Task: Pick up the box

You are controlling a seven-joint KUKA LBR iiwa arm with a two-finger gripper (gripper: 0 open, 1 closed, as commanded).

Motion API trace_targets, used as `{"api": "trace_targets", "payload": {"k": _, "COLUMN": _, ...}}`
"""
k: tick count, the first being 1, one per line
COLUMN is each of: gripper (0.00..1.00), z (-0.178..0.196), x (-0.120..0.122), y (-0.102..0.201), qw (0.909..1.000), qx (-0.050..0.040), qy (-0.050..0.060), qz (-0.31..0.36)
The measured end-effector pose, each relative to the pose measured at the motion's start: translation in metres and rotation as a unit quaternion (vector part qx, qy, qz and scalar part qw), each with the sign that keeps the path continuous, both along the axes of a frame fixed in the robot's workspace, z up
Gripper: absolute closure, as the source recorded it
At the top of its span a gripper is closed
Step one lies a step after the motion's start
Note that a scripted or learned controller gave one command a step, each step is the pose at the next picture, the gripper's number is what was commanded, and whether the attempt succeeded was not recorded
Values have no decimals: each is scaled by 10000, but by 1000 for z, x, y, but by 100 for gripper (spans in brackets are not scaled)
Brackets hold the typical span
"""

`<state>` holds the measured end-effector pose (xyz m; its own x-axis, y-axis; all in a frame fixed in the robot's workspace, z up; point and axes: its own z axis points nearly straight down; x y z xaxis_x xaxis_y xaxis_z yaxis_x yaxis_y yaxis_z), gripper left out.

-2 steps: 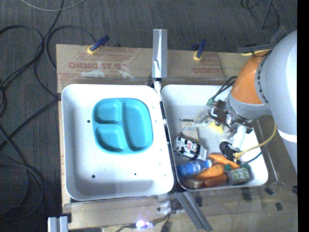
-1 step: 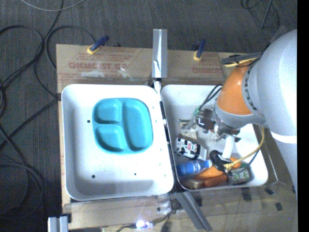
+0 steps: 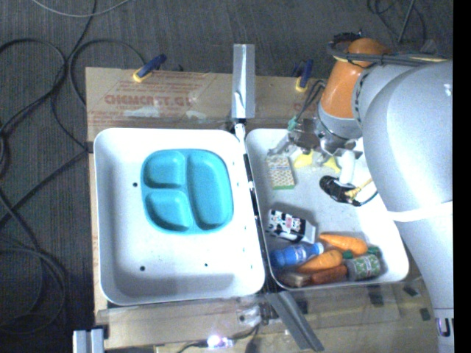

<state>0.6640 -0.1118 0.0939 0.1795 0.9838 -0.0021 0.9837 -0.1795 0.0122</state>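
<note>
— Two white bins sit side by side; where does the box lie?

— It lies flat in the right bin, at that bin's far left part, close to the divider.

— And the gripper?

— It hangs just above the box's far end, below the orange band. Whether it grips or stands released cannot be told from this angle.

— What else lies in that bin?

— A black-and-white carton, a blue bottle, two carrots and a green can crowd the near end.

— The left bin?

— It holds a blue divided tray, well apart from the arm.
</note>
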Motion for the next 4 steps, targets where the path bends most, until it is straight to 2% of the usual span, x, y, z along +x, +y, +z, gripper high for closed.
{"api": "trace_targets", "payload": {"k": 1, "gripper": 0, "z": 2, "x": -46, "y": 14, "qw": 9992, "qx": -11, "qy": -61, "qz": 385}}
{"api": "trace_targets", "payload": {"k": 2, "gripper": 0, "z": 3, "x": -54, "y": 5, "qw": 10000, "qx": 32, "qy": -74, "qz": 3}}
{"api": "trace_targets", "payload": {"k": 3, "gripper": 0, "z": 3, "x": -77, "y": 8, "qw": 9996, "qx": 11, "qy": -90, "qz": -280}}
{"api": "trace_targets", "payload": {"k": 4, "gripper": 100, "z": 15, "x": -75, "y": 8, "qw": 9996, "qx": 13, "qy": -105, "qz": -274}}
